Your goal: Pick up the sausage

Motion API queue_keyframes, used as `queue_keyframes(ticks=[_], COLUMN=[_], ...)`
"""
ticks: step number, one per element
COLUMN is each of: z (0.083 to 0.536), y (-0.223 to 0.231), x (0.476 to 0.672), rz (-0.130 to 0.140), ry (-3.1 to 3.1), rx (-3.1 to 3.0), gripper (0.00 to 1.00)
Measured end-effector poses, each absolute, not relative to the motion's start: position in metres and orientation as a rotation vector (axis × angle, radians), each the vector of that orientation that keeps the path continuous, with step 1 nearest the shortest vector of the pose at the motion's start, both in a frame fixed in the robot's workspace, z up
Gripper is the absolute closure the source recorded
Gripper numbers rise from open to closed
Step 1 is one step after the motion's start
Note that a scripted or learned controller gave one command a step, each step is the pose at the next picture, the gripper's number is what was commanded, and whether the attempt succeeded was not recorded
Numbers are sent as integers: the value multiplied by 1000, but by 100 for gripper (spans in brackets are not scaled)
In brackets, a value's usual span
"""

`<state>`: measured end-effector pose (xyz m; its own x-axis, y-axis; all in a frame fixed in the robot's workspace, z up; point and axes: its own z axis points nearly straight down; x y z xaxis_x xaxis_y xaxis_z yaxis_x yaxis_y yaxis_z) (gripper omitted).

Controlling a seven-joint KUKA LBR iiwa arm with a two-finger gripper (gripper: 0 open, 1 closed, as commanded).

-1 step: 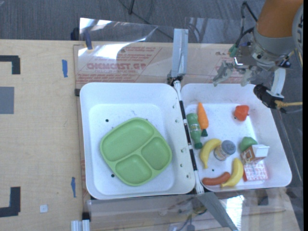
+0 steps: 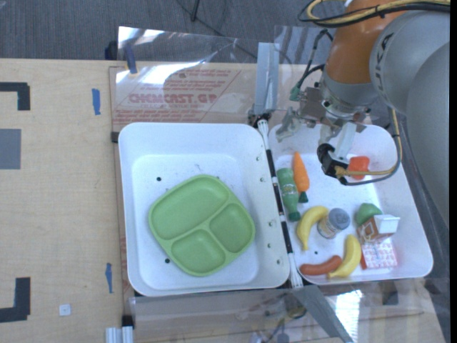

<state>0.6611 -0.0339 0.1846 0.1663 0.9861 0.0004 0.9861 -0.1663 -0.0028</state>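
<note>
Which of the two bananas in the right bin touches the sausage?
The front banana, nearest the bin's bottom edge: its tip meets the sausage. The other banana lies beside the jar, short of it.

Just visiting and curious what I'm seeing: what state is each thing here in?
sausage: lying flat at the right bin's near edge, touching a banana, not held.
green plate: right way up in the left bin.
green bottle: lying on its side.
jar: lid on.
carrot: lying flat beside the bottle.
hand: above the right bin's far end, apart from the sausage.
</note>
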Motion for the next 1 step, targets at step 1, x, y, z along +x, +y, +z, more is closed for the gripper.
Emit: queue_keyframes(ticks=[1], z=[165], y=[-96], x=[584], rz=[2], ry=[-1967], rx=[-2448], gripper=[0])
